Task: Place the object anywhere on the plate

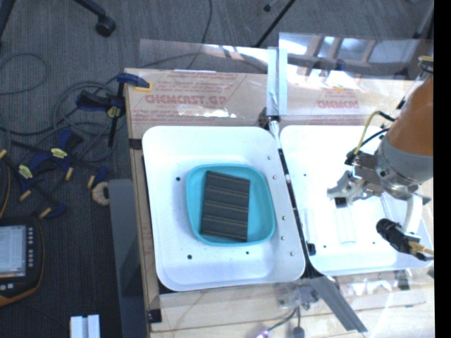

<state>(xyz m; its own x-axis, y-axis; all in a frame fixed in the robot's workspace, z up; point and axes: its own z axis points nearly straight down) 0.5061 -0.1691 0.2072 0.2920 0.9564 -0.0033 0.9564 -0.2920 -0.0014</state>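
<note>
Camera view | left bin [162, 259]: plate [264, 220] holding dark ridged block [225, 205] | tool [347, 194]: state unclear

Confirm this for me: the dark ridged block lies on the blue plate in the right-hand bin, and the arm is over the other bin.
One thing is wrong: the bin. The camera view shows the dark ridged block lying on the blue plate in the left bin, not the right. The arm is over the other one, the right bin, as you said.
</note>
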